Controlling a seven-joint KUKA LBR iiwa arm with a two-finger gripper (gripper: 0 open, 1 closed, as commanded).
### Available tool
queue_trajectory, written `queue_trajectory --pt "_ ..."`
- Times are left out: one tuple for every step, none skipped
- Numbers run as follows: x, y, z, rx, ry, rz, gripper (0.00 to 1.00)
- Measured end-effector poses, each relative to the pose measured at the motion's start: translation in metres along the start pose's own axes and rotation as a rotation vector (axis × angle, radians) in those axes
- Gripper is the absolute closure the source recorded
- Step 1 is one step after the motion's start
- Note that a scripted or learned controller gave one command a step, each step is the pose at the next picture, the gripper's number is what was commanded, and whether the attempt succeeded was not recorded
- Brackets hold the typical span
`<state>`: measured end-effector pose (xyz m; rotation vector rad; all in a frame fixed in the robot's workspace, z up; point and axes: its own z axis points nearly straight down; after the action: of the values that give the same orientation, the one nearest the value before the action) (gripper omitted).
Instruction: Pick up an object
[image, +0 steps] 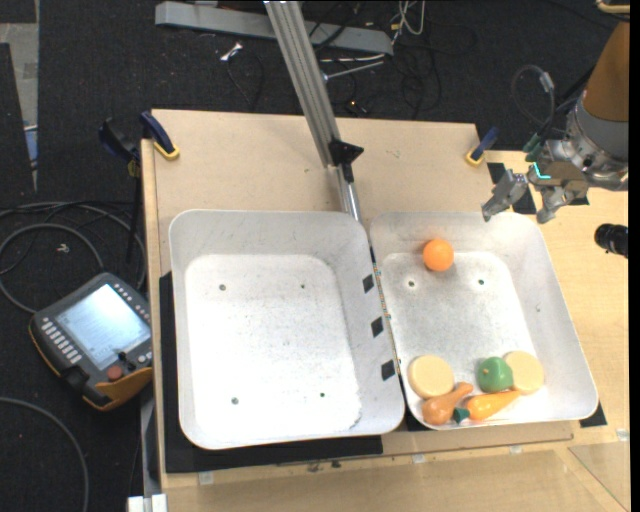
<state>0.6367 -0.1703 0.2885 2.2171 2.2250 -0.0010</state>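
Note:
An orange ball lies near the far wall of the right bin. At that bin's near edge sit a pale yellow round piece, a green round fruit, another pale yellow piece, a carrot-like orange piece and an orange pear-shaped piece. My gripper hangs above the right bin's far right corner, open, with nothing between its fingers.
The left bin stands beside the right one. A slanted metal pole crosses the bench's far side and ends at a clamp between the bins. A teach pendant lies on the floor at left. Yellow clamps hold the bench's far corners.

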Motion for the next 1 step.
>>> queue_trajectory --pt "-0.0016 -0.0101 0.0507 0.005 0.001 0.005 0.00"
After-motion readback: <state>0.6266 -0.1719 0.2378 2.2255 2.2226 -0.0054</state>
